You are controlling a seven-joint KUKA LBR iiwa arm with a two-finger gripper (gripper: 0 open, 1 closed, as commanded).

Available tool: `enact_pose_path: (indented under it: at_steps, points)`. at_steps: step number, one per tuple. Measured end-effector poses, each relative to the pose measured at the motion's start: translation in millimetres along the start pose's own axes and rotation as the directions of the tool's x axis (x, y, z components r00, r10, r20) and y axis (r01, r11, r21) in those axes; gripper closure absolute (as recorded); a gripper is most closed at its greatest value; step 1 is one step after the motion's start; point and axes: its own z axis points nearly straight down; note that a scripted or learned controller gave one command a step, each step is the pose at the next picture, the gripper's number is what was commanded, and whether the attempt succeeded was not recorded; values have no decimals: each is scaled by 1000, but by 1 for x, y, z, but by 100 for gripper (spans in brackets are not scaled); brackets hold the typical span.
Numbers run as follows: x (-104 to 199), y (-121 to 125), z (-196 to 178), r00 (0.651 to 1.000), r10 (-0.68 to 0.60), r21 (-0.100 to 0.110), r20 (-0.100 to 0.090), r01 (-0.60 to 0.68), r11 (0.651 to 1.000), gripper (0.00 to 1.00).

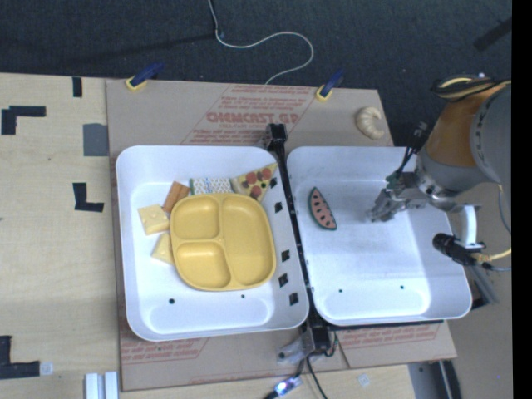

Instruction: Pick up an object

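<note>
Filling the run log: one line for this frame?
gripper: over right bin, nothing seen held | watermelon slice: right bin, apart from gripper | yellow plate: left bin

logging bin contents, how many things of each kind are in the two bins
Yellow divided plate: 1
Cheese pieces: 2
Pizza slice: 1
Watermelon slice: 1
Brown cracker: 1
Speckled piece, unclear kind: 1
Total: 7

A brown cardboard sheet [249, 115] lies under the bins. Two clips, one yellow and blue [144, 76] and one blue [330, 82], hold its top edge. A thin white cord [266, 44] curls on the dark floor. A small tan lump [371, 121] sits on the cardboard.
</note>
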Motion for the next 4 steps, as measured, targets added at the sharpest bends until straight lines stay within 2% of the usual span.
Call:
enact_pose_path:
  at_steps: [3,4]
  points:
    - [5,13,-124,1000,1,-5,0,-1,1000,100]
    - [54,-2,-114,1000,-1,0,0,1,1000,100]
